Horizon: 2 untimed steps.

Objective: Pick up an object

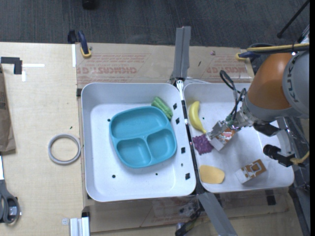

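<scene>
My gripper reaches down into the right bin near its left-centre. It is just right of a purple bunch of grapes and below a yellow banana. A small red and white item sits right at the gripper's tip; I cannot tell whether it is held. A yellow rounded piece lies at the bin's front left. A small brown and white box lies at the front right.
The left bin holds a blue divided plate and a green item by its back right corner. A grey divider rises between the bins. A tape ring and scissors lie on the bench at left.
</scene>
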### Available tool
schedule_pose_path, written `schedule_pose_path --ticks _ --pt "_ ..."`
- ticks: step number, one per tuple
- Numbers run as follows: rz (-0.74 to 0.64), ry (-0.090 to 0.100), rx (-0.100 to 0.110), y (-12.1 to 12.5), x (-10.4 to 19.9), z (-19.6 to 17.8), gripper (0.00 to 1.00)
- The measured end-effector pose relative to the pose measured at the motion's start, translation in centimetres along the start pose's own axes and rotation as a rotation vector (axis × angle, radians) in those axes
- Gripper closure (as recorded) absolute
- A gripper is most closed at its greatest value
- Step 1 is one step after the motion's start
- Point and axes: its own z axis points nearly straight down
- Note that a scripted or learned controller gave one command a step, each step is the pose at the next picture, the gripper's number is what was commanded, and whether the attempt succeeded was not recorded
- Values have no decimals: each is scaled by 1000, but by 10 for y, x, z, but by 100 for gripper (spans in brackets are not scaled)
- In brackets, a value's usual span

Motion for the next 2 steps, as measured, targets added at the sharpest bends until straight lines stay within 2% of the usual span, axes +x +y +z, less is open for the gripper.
schedule_pose_path --ticks 1,2 --pt "-260 -3 -3 67 -40 4 0" --pt "-319 -9 -8 61 -39 4 0"
